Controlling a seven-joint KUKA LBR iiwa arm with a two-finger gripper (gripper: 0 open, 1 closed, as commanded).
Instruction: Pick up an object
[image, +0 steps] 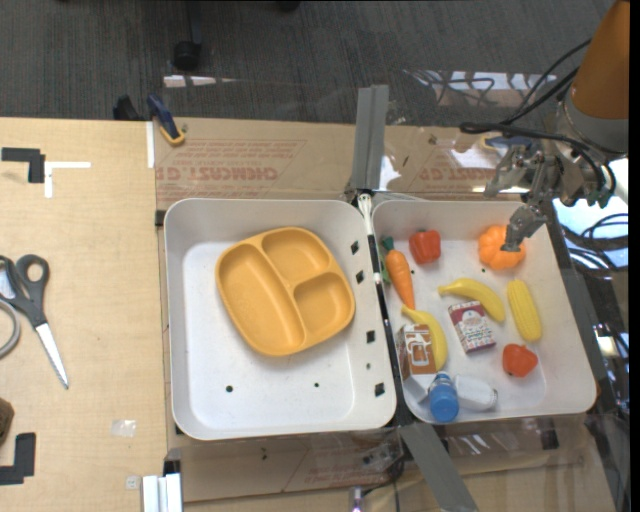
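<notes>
The gripper (516, 238) at the upper right of the frame covers part of the orange pumpkin (497, 252), and whether its fingers grip it cannot be told. The arm (605, 70) is cut off by the top right corner. At the left edge, a ring (6, 330) and a brown thing (4, 420) are cut off. The print on the small carton (471, 327) is too small to read.

Evenly and brightly lit from above, with soft, short shadows under the yellow plate (287, 290) in the left bin (190, 330). Mild glare on the clear plastic sheet (450, 155) behind the right bin (570, 340). Sharp across the bench (80, 300); slightly soft and blurred at the upper right corner. No obvious edge distortion.
</notes>
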